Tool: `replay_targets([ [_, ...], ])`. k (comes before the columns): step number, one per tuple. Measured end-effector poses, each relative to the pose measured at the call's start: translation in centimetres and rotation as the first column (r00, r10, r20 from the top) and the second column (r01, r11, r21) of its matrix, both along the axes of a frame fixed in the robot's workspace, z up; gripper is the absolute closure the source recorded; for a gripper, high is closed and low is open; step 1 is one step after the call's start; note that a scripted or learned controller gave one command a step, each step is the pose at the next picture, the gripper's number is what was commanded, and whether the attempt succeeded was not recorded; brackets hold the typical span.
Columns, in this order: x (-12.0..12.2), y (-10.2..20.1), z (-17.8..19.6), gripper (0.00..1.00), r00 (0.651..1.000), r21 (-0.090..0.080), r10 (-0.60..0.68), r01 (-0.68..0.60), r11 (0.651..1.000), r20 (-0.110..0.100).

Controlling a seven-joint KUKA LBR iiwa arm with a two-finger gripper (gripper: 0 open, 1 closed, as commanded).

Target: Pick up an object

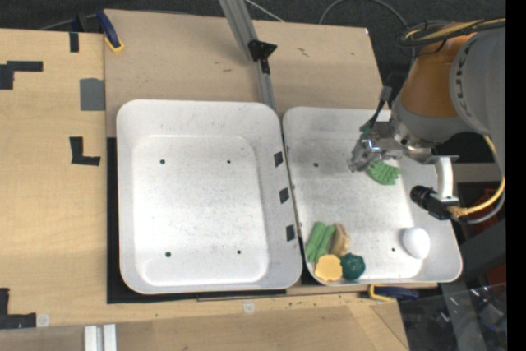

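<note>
My gripper (362, 158) hangs low over the upper middle of the right bin (329, 136). A light green ridged object (382, 172) lies right beside its tip, touching or nearly touching it on the right. I cannot make out the space between the fingers. Near the bin's front edge lie a green pod-shaped piece (318, 239), a tan piece (339, 240), a yellow round piece (328, 267) and a dark teal piece (352, 265). A white egg-shaped object (415, 242) rests at the right front.
The left bin (197, 193) stands beside the right one, with black clips (283, 195) along the shared rim. A slanted metal pole (234, 4) comes down to the bins' back edge. Cables and a black fitting (431, 203) hang off the arm at the right.
</note>
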State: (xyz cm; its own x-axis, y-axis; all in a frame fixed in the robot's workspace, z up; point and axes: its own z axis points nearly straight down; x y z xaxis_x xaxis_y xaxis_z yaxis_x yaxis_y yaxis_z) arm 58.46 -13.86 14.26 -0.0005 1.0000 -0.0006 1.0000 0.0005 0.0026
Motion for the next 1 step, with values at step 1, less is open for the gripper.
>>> replay_targets([
  [1, 0.25, 0.34, 6.31, 1.0, 1.0, -0.001, 0.002, -0.002, 1.0, 0.003],
])
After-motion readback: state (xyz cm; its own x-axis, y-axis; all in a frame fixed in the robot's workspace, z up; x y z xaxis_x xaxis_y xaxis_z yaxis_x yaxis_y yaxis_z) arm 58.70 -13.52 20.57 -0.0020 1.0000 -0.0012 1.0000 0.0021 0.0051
